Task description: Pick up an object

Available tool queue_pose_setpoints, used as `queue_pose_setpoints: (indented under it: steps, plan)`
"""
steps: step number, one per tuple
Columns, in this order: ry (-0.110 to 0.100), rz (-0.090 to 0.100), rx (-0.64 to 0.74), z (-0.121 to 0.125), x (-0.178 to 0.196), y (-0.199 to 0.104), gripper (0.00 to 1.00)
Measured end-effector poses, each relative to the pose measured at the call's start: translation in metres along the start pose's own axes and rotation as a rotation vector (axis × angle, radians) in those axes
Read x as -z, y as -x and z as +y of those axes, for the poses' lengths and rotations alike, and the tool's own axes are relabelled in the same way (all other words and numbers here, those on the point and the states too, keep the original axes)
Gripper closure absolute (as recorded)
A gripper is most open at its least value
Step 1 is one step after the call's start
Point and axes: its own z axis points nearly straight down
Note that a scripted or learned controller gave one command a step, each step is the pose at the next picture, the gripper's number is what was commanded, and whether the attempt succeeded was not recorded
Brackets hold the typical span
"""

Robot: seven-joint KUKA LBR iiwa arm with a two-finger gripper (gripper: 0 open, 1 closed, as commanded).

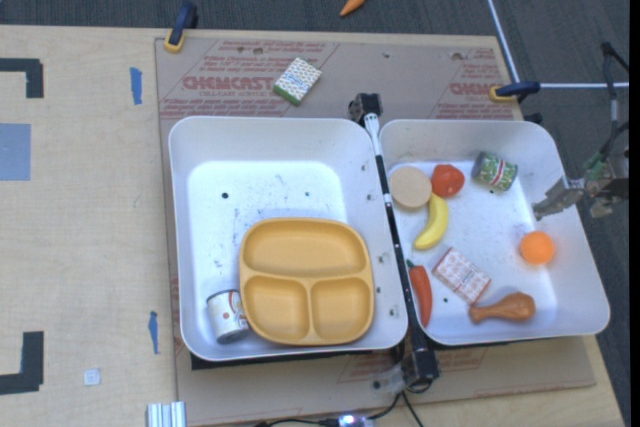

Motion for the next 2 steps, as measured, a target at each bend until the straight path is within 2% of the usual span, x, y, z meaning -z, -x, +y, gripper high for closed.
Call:
queue_pose_setpoints:
  steps: [1,2]
  plan:
    - [-0.005,0.007,0.002,0.026,-0.127,-0.003,0.0]
    - [0.001,0.001,0.001,0.02,-0.142,-0.05,0.0]
